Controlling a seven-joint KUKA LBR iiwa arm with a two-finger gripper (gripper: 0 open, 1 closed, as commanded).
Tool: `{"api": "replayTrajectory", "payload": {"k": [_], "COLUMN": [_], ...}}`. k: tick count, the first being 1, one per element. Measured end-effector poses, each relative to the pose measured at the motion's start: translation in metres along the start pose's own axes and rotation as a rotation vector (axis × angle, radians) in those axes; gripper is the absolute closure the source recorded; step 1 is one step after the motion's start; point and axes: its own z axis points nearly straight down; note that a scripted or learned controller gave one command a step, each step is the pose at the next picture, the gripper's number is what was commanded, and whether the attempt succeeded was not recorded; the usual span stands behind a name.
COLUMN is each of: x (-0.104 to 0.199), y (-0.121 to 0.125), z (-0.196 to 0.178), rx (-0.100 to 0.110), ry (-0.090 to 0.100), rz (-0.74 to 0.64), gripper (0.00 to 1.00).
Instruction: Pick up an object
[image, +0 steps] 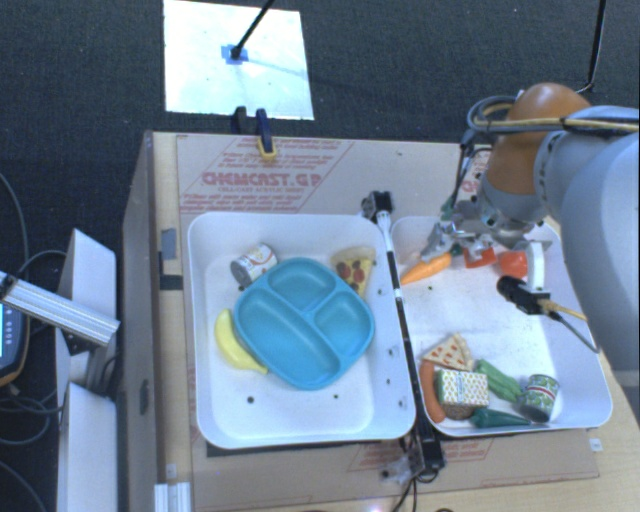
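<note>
Orange carrot (427, 268) lies slantwise at your right bin's (590, 405) far-left corner, just left of the gripper (462, 238), whose grip you cannot tell.

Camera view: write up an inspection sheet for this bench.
Surface: two white bins, left bin and right bin, on a board.
Job's things: carrot and red piece in the right bin, near the gripper.
Clutter: blue tray, banana, can and pizza slice in the left bin.
Grippers: gripper low over the right bin's far end.
Cables: cables loop at the wrist.
Surroundings: dark carpet.
</note>
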Motion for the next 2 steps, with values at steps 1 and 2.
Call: {"api": "replayTrajectory", "payload": {"k": [1, 2], "x": [0.0538, 0.0533], "y": [-0.0526, -0.0531], "z": [-0.0795, -0.0786], "rx": [-0.012, -0.010], "ry": [0.000, 0.000], "rz": [-0.006, -0.005], "gripper": [1.00, 0.00]}}
